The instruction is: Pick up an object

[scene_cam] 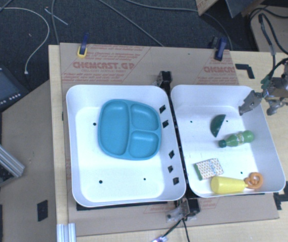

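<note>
The pick looks barely begun. The two-finger metal gripper (pixel 261 101) hangs over the upper right rim of the right-hand shallow white bin (pixel 271 144), its fingers spread apart with nothing between them, so every candidate object is still lying where it rests.

Taking that right-hand bin as the landmark: near its middle lies a dark green half-round piece (pixel 217 124), and just below that a green plastic bottle on its side (pixel 237 138). Toward its lower edge sits a small patterned flat packet (pixel 208 168), and beside that, along the bottom wall, a yellow rounded toy with an orange ring end (pixel 234 184).

To the left of the landmark, the left-hand shallow white bin (pixel 83 160) holds a light blue divided plastic plate (pixel 129 129) (three compartments, nothing in them).

Left to do, by my reading: descend, close on something, lift.
</note>
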Controlling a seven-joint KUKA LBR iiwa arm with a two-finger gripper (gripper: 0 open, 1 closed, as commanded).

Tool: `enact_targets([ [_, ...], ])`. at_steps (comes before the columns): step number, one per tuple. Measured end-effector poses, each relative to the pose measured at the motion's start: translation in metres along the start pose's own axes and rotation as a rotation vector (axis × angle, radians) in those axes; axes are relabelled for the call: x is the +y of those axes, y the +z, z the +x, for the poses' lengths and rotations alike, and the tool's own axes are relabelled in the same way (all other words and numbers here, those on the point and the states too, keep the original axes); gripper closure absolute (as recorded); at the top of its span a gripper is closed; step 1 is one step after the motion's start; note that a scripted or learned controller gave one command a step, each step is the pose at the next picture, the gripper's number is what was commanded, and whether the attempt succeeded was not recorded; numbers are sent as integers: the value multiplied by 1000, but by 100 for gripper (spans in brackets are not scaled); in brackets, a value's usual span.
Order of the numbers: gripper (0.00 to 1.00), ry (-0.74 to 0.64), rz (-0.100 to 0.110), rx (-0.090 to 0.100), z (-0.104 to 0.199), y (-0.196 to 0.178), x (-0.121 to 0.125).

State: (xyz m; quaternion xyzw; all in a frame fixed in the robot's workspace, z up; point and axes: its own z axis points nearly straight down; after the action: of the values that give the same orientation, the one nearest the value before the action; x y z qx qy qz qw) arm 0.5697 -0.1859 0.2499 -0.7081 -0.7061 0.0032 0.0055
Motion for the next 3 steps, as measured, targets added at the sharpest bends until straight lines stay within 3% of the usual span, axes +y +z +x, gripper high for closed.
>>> enact_targets([
  [1, 0, -3, -12, -3, 0, -6, 2],
  [3, 0, -2, -6, -1, 0, 101, -10],
])
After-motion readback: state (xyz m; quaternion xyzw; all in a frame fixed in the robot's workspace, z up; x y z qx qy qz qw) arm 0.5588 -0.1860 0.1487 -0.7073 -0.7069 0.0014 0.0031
